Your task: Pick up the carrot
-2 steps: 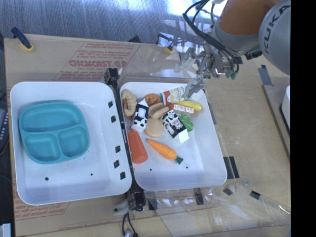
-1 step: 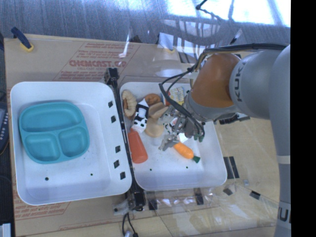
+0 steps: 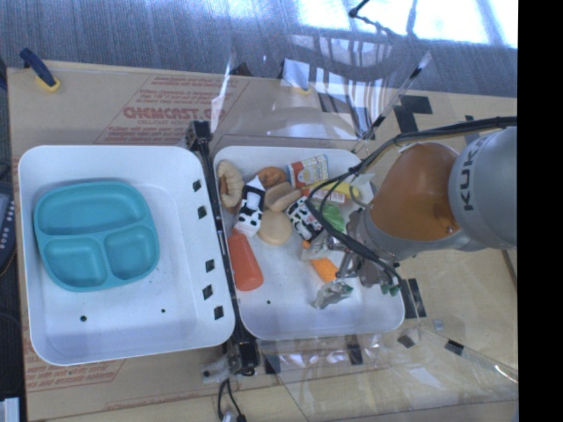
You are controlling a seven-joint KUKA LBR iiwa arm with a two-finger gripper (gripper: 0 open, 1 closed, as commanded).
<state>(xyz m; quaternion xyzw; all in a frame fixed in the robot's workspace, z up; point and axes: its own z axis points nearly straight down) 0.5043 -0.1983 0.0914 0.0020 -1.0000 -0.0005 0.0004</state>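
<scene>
In the right bin [image 3: 290,319], the tool [image 3: 339,290] sits low near the front wall; whether it is spread or pinched cannot be told. The carrot [image 3: 324,268] lies just beside it, behind its tip. Left of it lies an orange bottle [image 3: 244,259]; farther back, a cow toy [image 3: 251,209] and a can [image 3: 308,170]. The left bin [image 3: 53,332] holds a blue divided tray [image 3: 95,233].

Teal divided tray [image 3: 95,234] in left bin [image 3: 53,337]; red bottle [image 3: 244,261] in right bin [image 3: 290,328].

Orange carrot [image 3: 325,267], small, lying in right bin, partly hidden
</scene>
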